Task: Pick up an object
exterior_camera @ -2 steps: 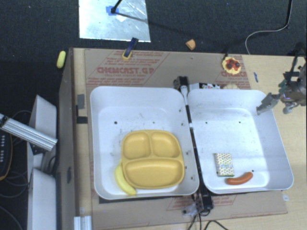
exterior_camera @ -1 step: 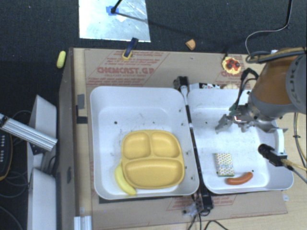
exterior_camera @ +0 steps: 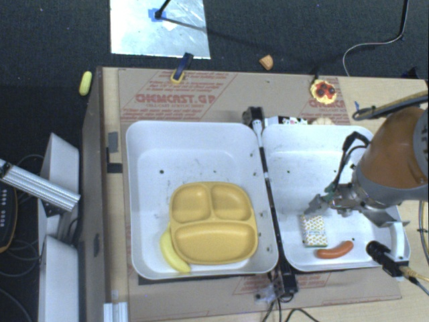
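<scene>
In the right bin, near its front, lies a small white block with a dotted pattern. An orange-red sausage rests just to the block's right, by the front wall. My gripper hangs low over the bin, directly behind the dotted block and close above it. Nothing shows in its grip. The left bin holds a yellow divided plate, and a yellow banana lies against the plate's front left edge.
The grey arm with its orange band covers the right bin's right side. Behind the bins on the bench lie a small pizza toy and a blue and yellow tool. A metal rail juts in at left.
</scene>
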Robot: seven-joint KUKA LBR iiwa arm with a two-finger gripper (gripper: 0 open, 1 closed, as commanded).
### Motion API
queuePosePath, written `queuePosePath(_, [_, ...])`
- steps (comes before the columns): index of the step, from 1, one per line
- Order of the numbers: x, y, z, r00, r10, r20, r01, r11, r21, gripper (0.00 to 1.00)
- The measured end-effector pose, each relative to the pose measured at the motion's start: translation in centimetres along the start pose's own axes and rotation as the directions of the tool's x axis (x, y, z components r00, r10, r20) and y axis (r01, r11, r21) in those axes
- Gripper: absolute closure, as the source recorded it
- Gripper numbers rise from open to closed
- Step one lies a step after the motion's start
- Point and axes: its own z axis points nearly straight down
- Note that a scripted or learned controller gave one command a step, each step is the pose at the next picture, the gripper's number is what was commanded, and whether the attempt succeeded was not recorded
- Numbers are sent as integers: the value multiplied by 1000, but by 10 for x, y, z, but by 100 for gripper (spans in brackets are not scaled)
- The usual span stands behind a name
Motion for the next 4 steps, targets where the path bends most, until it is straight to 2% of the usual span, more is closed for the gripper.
queuePosePath(1, [10,-4,51,1000,1,-1,-1,1000,2,0])
queuePosePath(2, [-5,-3,55,1000,0,0,0,1000,-1,0])
queuePosePath(3, [-5,-2,44,1000,-1,-1,1,1000,-3,100])
queuePosePath(4, [45,40,-46,1000,-3,0,3,1000,-3,100])
